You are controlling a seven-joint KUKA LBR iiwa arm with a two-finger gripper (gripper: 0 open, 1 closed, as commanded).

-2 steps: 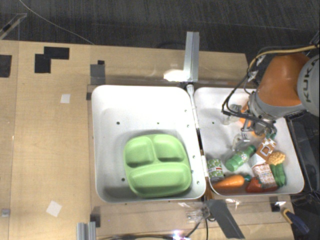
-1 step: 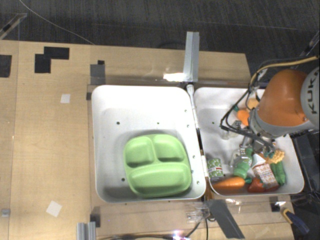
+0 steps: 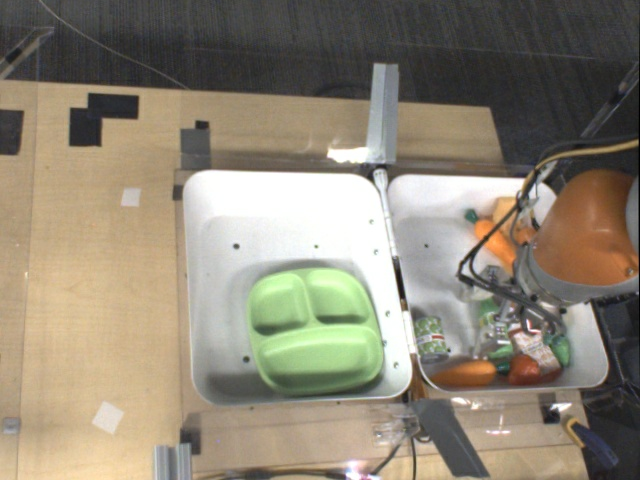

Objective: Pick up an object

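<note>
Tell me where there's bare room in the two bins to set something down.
Left bin: bare floor behind the green divided tray. Right bin: bare far-left part. Crowded at its near right, around the gripper and small items.

The arm (image 3: pixel 590 233) reached in from three o'clock, its orange band uppermost and its wrist pointing down toward seven o'clock. The gripper (image 3: pixel 505 330) hung low beneath it, amid dark cables.
</note>
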